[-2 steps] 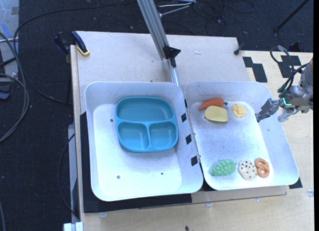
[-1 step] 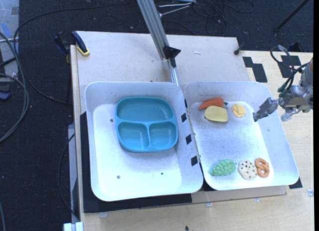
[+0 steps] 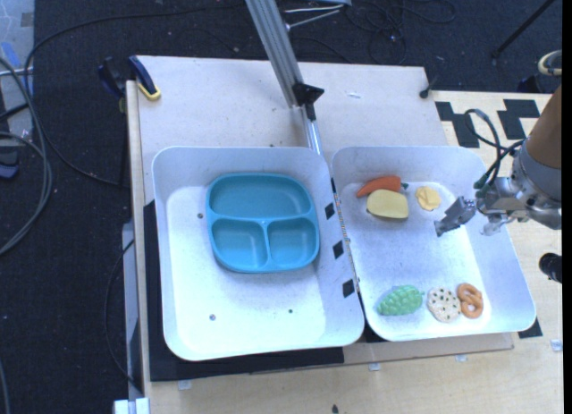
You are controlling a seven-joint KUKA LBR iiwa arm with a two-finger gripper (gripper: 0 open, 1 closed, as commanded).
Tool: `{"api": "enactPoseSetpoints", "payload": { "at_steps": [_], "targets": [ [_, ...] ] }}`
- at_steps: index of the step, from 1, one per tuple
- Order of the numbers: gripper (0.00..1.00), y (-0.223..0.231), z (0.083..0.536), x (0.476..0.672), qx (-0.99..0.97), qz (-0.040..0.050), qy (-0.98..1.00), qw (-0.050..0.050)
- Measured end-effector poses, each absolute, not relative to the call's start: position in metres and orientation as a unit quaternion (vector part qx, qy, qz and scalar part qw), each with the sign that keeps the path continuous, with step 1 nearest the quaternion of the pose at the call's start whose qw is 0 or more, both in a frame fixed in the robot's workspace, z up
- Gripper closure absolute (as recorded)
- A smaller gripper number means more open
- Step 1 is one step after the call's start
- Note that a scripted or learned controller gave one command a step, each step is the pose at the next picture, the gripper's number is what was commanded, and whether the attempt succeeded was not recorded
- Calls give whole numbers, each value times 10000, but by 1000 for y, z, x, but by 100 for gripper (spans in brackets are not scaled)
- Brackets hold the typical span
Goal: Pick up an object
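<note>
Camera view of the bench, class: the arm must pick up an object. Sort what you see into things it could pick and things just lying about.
For the job, in the right white bin:
orange carrot-shaped toy
yellow wedge-shaped toy
small pale yellow toy
green bumpy toy
speckled cookie toy
orange pretzel toy
gripper

Just lying about:
blue divided plastic plate
left white bin

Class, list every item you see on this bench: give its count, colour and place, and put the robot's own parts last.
Bin: 2, white, side by side on the bench.
Divided plate: 1, blue, in the left bin.
Carrot-like piece: 1, orange-red, right bin, far side.
Yellow wedge: 1, yellow, touching the carrot-like piece.
Small round piece: 1, pale yellow, right of the wedge.
Leafy piece: 1, green, right bin, near side.
Cookie: 1, white with dark spots, beside the leafy piece.
Pretzel: 1, orange-brown, right of the cookie.
Gripper: 1, grey, above the right bin.
</note>
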State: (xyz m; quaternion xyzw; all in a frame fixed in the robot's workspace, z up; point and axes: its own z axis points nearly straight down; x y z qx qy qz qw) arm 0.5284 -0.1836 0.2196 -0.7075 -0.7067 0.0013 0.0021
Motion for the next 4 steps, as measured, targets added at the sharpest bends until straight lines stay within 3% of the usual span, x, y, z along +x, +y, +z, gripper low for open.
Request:
{"api": "enactPoseSetpoints", "payload": {
  "at_steps": [2, 3, 4],
  "targets": [
    [0, -190, 114, 528, -7074, 6, -7068, 8],
    [100, -190, 125, 528, -7075, 0, -7067, -1],
    [100, -188, 186, 535, -7061, -11, -7081, -25]
  ]
}}
